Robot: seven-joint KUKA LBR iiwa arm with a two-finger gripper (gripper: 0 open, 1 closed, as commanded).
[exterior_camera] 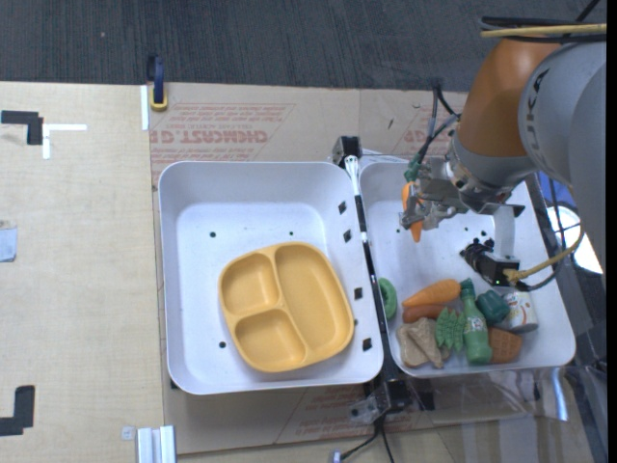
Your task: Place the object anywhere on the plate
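The gripper [416,210] jaws are clenched on a small orange plastic toy [415,222], which looks light, hard and slippery, best pinched across its middle.

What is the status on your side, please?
Gripper over right bin, small orange item between its fingers. Plate in left bin.

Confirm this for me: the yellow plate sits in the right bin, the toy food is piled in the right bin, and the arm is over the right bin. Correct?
Not quite. The camera view shows the plate in the left bin, not the right. The rest holds: the toy food is piled in the right bin, and the arm is over that bin.
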